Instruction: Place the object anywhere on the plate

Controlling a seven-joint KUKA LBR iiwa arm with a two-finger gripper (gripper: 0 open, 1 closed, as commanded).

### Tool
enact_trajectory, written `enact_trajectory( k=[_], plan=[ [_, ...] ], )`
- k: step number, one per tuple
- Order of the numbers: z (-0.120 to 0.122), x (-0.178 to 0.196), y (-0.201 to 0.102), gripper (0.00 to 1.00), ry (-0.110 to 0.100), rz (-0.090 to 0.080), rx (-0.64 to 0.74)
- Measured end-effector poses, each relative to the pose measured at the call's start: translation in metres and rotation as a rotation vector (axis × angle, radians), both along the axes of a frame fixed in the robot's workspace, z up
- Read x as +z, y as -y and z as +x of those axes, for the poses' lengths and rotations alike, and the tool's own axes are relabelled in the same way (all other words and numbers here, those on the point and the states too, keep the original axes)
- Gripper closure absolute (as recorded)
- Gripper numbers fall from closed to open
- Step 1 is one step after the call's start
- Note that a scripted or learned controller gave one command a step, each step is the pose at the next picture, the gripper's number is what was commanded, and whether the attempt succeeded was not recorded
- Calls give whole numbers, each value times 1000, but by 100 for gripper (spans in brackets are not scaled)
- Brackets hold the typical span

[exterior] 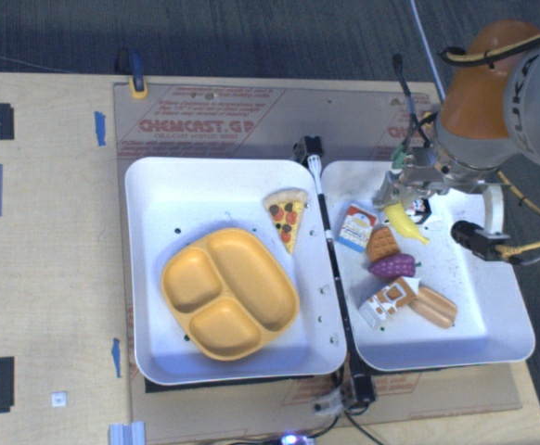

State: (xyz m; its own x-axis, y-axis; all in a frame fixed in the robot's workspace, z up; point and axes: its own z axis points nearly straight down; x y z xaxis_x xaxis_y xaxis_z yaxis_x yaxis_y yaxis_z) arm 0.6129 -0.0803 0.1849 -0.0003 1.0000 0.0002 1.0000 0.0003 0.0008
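The yellow plate (pixel 229 291), with its three parts, is seen near the front, lying in the left bin (pixel 149 248). No toy food is on it. A toy pizza slice (pixel 287 213) lies in the same bin, just beside the plate at its far right side, but not on it.

In the right bin (pixel 502 327) a small pile of toy food is found. A hot dog (pixel 434 307) and a little white house-shaped box (pixel 388 300) lie nearest the front. Behind them a purple bunch of grapes (pixel 392 267) and a brown bread piece (pixel 381 243) are seen, with a small carton (pixel 355 228) to their left. A yellow banana (pixel 405 223) lies at the far end of the pile.

The tool (pixel 411 196) is held low over the right bin, right at the banana. The banana may be touched by it, but this part is dark and crowded, so how far the tool is open, and whether anything is held, cannot be told.

The task looks hardly begun. A toy is yet to be picked up, it seems, then carried across to the left bin and set down on the plate.
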Motion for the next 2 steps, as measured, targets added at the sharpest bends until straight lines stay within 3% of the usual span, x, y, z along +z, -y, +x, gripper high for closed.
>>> enact_trajectory(
  k=[1,2],
  plan=[
    [0,0,0,0,0,0,0],
    [0,0,0,0,0,0,0]
  ],
)
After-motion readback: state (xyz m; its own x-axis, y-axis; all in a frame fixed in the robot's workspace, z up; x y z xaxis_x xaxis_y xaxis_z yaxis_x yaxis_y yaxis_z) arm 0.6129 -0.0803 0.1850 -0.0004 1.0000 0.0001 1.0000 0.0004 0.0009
